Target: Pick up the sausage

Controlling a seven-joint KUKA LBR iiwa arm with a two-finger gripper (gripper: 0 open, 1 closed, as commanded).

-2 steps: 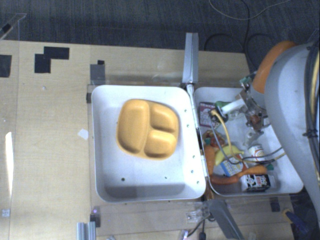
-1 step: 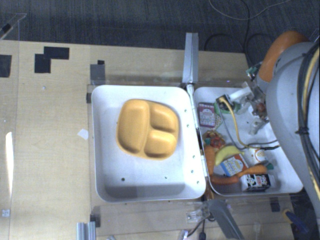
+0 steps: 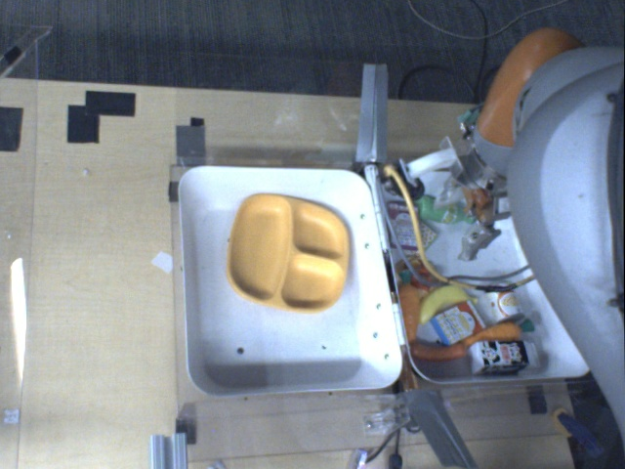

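The right bin (image 3: 547, 345) holds a heap of small items. A long reddish-orange piece, which I take for the sausage (image 3: 461, 350), lies along the bin's front edge beside a black-and-white carton (image 3: 503, 357). My gripper (image 3: 471, 201) hangs over the back half of the same bin, well behind that piece. It is open, with its metal fingers (image 3: 480, 238) spread wide. A small brownish bit and a green item (image 3: 437, 210) show in the gap, and I cannot tell whether either is touched.
The left bin (image 3: 210, 291) holds a large yellow bun-like block (image 3: 288, 250). In the right bin there are also a banana (image 3: 441, 299), a blue-labelled pack (image 3: 452, 325) and a yellow cable (image 3: 418, 225) along the divider. The grey arm covers the bin's right side.
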